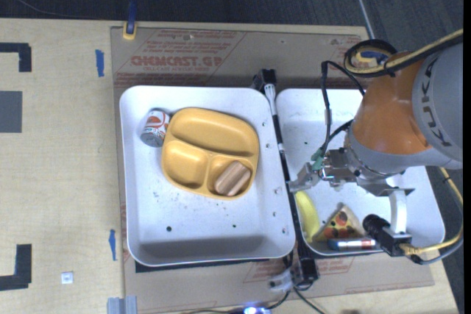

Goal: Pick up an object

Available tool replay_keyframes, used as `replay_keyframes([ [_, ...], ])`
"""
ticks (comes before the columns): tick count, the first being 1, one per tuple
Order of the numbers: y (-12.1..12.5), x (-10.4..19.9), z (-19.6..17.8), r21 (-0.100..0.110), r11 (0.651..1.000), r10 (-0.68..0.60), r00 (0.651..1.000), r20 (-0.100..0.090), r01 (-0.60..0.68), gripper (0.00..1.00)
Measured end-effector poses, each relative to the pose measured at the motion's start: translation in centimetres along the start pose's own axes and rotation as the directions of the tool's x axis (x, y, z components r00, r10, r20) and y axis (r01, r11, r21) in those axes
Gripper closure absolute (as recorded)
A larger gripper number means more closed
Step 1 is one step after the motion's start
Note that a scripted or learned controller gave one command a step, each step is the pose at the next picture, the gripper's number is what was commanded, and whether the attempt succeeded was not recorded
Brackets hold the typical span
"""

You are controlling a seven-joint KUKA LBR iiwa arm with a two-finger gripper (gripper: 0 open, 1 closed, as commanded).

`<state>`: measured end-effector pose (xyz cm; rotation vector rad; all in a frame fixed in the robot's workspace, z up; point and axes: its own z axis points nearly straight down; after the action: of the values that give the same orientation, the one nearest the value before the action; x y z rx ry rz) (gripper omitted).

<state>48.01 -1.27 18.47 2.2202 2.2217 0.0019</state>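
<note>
My gripper (309, 176) hangs over the left part of the right bin (309, 114), close to the wall between the two bins. Just below it a yellow banana (306, 215) lies along the bin's left wall. A toy pizza slice (341, 220) rests to the banana's right, and a red marker (346, 243) lies along the front wall. Nothing shows in the gripper's grasp. The arm's grey and orange wrist hides the middle and right of this bin.
The left bin (147, 217) holds a yellow divided plate (199, 136) with a brown bun-like piece (232, 178) in its lower right compartment. A small can (154, 127) lies by the plate's upper left edge. A black ridge (274, 129) separates the bins.
</note>
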Motion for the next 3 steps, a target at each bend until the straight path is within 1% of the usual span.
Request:
replay_keyframes([
  [3, 0.0, 0.0, 0.0, 0.0, 1.0, 0.0, 1.0, 0.0, 0.0, 0.0],
])
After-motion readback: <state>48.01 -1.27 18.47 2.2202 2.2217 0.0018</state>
